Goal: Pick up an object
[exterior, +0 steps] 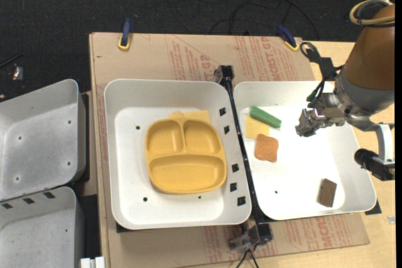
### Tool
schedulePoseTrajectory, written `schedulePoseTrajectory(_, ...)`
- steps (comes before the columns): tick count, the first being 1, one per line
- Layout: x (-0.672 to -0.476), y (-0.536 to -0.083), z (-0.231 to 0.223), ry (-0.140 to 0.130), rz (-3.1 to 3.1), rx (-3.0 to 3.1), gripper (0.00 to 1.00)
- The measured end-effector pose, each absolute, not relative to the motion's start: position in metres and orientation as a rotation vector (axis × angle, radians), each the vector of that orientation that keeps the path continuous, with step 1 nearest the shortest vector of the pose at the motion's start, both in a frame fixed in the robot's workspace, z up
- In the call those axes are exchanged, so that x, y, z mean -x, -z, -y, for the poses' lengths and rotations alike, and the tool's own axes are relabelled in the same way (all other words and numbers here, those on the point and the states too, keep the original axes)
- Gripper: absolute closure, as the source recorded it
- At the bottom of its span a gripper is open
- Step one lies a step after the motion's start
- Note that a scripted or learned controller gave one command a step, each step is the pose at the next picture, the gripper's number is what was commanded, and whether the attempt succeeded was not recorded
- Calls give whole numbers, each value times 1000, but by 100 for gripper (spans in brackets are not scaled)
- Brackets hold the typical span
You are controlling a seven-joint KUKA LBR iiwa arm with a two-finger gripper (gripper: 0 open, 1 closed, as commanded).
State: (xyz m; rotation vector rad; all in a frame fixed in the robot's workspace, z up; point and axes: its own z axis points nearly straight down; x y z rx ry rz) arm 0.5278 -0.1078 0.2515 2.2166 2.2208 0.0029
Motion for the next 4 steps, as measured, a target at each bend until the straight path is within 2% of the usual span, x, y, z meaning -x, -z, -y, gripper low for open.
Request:
schedulePoseTrajectory(1, -526, -246, 52, 0, -2229, -2215, 100)
schedulePoseTrajectory(3, -552, -222, -47, -1, -2230, -2213, 100)
schedulePoseTrajectory(4, -565, -232, -92, -4, -2230, -2213, 100)
